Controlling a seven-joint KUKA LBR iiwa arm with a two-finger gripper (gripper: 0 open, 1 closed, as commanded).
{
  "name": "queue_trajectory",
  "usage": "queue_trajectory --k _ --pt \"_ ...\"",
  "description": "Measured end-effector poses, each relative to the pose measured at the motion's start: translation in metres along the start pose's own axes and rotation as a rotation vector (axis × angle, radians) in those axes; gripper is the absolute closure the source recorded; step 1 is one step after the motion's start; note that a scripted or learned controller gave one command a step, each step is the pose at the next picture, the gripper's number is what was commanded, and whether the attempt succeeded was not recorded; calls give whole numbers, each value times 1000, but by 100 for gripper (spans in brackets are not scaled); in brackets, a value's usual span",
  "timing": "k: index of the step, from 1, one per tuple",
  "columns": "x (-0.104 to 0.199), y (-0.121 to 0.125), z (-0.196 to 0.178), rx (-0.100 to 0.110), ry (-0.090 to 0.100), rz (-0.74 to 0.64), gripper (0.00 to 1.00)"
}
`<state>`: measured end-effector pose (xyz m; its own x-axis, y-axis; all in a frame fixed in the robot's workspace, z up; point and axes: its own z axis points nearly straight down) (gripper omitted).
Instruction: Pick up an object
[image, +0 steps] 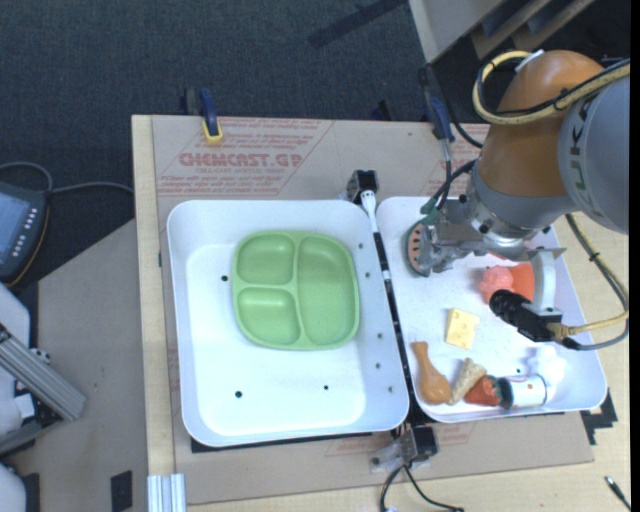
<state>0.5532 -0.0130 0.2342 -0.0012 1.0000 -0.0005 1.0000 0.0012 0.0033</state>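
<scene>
Toys (470, 380) lie untouched at lower right; gripper (432, 255) hangs above them, its state I cannot tell, nothing lifted yet

Right bin (590, 385) crowded; open floor beside cheese (461, 328).

Two shallow white bins stand side by side on the worktop (150, 300): a left bin (200, 400) and a right bin (585, 375). The left bin holds one green divided plate (297, 290). The right bin holds one yellow cheese wedge (461, 328), one toy chicken drumstick (431, 374), one pink-orange item (505, 280), one bread-like piece (466, 377), and one white cylinder (528, 389).
</scene>
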Motion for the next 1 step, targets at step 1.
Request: queue_trajectory --k 1 --pt "7 -5 0 5 1 0 100"
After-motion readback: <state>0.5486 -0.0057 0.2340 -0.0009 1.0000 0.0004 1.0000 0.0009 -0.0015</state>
